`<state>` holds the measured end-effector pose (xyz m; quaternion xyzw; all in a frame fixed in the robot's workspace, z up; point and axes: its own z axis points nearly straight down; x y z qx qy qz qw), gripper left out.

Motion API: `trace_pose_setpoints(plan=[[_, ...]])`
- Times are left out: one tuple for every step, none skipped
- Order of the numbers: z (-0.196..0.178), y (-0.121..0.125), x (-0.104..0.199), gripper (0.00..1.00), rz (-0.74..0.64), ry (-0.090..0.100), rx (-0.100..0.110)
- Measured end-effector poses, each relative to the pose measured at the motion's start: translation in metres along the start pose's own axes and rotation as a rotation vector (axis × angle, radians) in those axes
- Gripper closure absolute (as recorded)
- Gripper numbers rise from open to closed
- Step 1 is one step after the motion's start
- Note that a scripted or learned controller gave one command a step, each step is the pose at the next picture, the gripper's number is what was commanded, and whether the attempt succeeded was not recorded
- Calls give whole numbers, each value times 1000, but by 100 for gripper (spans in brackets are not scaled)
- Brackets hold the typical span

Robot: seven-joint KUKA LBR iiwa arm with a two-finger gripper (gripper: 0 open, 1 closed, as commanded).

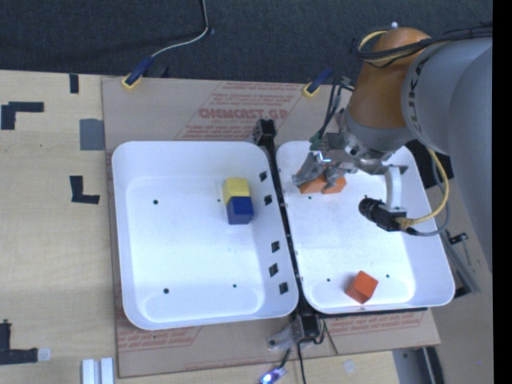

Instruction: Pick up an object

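Observation:
My gripper [314, 174] is low over the far left part of the right bin [424, 294], close to the divider between the bins. An orange block [330, 186] lies right under and beside its tip, partly covered by it. A second orange block [362, 286] rests near the front edge of the same bin. In the left bin [136, 214] a yellow block [236, 187] and a blue block [239, 210] sit touching each other, toward the bin's right side.
The grey arm with its orange band [392, 70] comes in from the upper right over the right bin. A black cable fitting [384, 214] hangs off the wrist above the bin's middle. Black clips [276, 246] line the divider.

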<state>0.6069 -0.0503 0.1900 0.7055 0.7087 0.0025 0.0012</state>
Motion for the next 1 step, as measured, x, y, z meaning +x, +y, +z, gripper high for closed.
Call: trace_pose_setpoints(plan=[[7, 30, 58, 100, -3, 0, 6]])
